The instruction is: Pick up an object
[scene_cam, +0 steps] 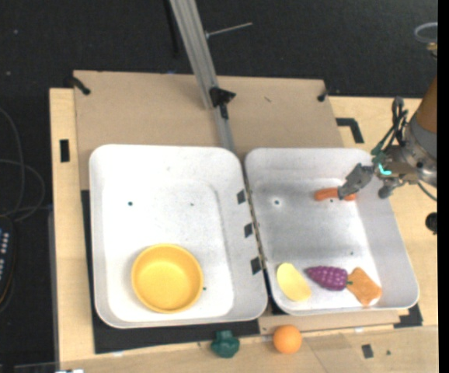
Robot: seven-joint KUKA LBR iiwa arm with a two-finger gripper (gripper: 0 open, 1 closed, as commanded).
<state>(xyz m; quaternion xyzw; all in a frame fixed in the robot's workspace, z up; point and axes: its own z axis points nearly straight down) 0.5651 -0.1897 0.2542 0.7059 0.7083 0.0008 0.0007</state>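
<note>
**Gripper low over the carrot, grasp unconfirmed**

While the gripper (354, 183) sits low in the right bin (380, 231), we can't resolve its jaws: the grey fingertip end merges with the orange carrot-shaped piece (327, 195), so spread or pinching is not readable. One finger looks to touch or overlap the carrot's right end. The carrot lies flat in the upper half of the right bin, pointing left, partly covered at its right end by the gripper.

Hard to see: the arm (422, 134) is cut off at the right edge, we get just the wrist, some cabling and a teal spot near the gripper body. Finger shape is blurred.

Other items in the right bin, along the near wall: a pale yellow oval piece (292, 282), a bumpy purple grape-like cluster (327, 277) just beside it, and an orange blocky piece (364, 285) touching or nearly touching the grapes. All look like smooth plastic toys.

Left bin (108, 208): a round yellow bowl (167, 277), matte, upright, near the front wall. Both bins are shallow, white, speckled, with rounded corners.

On the bench (147, 107) in front of the bins: an orange ball (287, 339) and a small dark green lump (225, 344), shape unclear. A slanted metal pole (197, 53) crosses the top of the view.
</note>
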